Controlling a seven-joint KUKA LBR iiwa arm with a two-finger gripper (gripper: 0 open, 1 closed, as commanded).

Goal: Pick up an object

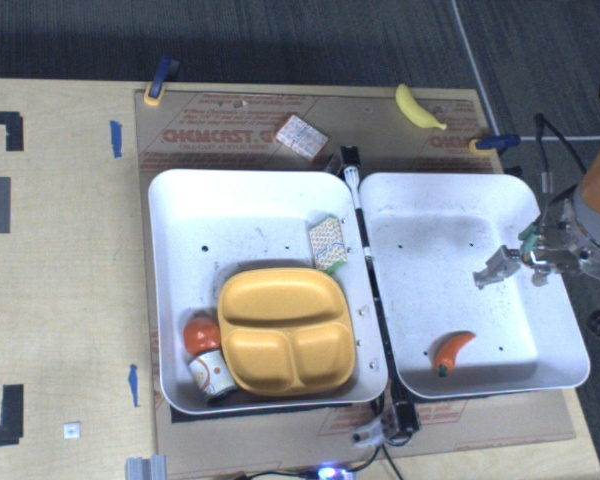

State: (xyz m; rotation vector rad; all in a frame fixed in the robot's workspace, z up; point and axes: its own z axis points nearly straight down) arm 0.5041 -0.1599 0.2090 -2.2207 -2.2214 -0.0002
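An orange-red chili pepper point(453, 350) lies near the front of the right bin point(420, 208). My gripper point(515, 271) hangs over the right side of that bin, up and to the right of the pepper and apart from it. It stands open with nothing between its fingers. In the left bin point(180, 208) a yellow divided tray point(285, 328) lies at the front. A red and white toy point(207, 353) rests against the tray's left side, and a small patterned pouch point(327, 241) sits just behind the tray.
A toy banana point(418, 108) and a small patterned card point(300, 136) lie on the board behind the bins. Clamps point(160, 78) hold the board's back corners. The two bins' inner walls point(368, 268) meet along the middle.
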